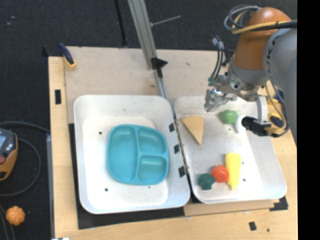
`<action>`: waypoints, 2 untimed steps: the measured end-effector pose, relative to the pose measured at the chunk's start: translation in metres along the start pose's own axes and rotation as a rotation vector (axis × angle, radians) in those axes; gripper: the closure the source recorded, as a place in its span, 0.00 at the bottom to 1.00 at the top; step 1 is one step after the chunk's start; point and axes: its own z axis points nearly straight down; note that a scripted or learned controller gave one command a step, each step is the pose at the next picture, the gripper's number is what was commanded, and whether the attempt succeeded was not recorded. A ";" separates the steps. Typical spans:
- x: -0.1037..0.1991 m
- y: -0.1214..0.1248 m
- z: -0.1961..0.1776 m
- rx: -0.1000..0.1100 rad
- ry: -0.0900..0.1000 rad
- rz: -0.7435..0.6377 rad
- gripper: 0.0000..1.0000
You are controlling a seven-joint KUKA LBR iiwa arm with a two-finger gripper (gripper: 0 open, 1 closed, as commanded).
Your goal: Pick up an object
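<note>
Two white bins sit side by side so that things can be taken from one and set in the other: the left bin bears a teal tray with three compartments, lying flat in its middle, and the right bin holds the loose pieces. The gripper hangs over the far left corner of the right bin, and nothing shows between its parts; whether the jaws stand apart or together cannot be told from this slanted view. Just to its right lies a green ball, the nearest candidate for the pick, and just nearer and to the left lies a tan wedge, close to the bin's left wall. Well apart, at the near side, a yellow block, a red piece and a dark green piece crowd together, touching or nearly so, which would likely make them harder to take singly. The arm seems poised above the two freer pieces for that reason.
</note>
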 end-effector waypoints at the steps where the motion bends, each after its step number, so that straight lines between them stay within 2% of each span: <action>1: 0.051 0.011 0.001 0.000 0.000 -0.001 1.00; 2: 0.110 0.004 -0.003 0.003 0.000 0.000 1.00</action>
